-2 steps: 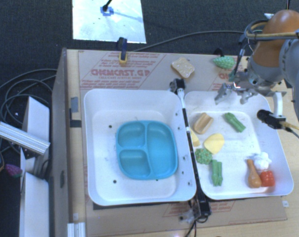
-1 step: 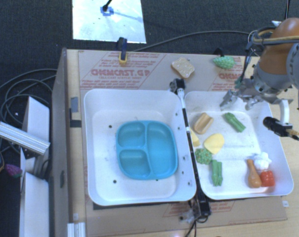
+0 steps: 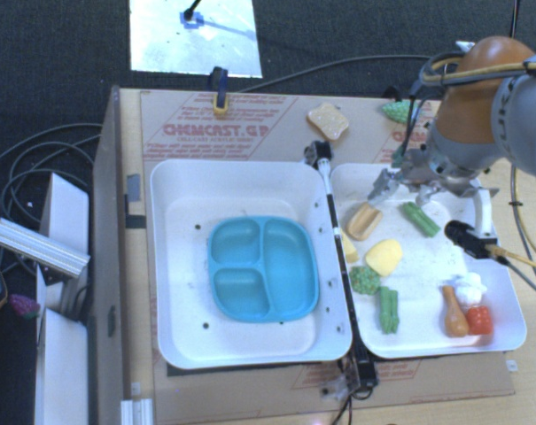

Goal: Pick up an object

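The arm (image 3: 493, 104) is reaching in from the right and hanging over the far part of the right bin (image 3: 507, 312), its gripper (image 3: 407, 182) sitting low above the bin floor. Whether the jaws are spread or pressed together, I cannot tell.

Toy food is lying in the right bin: a tan bread roll (image 3: 363, 221) just left of the gripper, a green bean pod (image 3: 420, 219) just below it, a yellow lemon (image 3: 384, 257), broccoli (image 3: 365, 280), a green stalk (image 3: 388, 309), an orange squash (image 3: 453, 312) and a red tomato (image 3: 479, 320).

The left bin (image 3: 174, 193) is holding a blue divided tray (image 3: 263, 268). A slice of toast (image 3: 328, 120) is resting on the worktop (image 3: 241, 131) behind the bins.
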Tool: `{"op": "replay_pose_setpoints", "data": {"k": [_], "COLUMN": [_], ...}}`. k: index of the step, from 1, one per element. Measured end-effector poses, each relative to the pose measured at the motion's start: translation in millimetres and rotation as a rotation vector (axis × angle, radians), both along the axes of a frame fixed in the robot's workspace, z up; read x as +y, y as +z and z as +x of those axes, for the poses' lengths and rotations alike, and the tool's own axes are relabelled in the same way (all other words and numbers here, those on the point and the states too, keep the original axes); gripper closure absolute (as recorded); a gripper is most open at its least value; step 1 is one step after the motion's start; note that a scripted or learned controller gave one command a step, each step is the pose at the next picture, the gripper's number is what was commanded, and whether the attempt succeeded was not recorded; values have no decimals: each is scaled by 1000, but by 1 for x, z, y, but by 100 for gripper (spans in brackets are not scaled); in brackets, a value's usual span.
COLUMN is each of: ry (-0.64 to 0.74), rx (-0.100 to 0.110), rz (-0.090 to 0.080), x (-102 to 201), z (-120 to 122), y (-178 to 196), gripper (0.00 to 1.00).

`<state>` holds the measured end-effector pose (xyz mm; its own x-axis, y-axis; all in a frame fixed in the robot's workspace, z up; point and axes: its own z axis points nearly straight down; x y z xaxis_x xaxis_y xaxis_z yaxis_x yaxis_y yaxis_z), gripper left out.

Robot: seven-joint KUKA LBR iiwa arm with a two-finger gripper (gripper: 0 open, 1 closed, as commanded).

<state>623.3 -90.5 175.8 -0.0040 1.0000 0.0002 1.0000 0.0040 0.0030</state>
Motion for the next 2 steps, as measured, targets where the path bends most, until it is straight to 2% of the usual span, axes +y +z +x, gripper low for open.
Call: {"op": "replay_pose_setpoints", "data": {"k": [1,2], "ry": [-3,-3], "rx": [2,4], "rz": [0,0], "x": [3,4], "z": [-137,-137], "y": [31,-26], "gripper": [0,0]}}
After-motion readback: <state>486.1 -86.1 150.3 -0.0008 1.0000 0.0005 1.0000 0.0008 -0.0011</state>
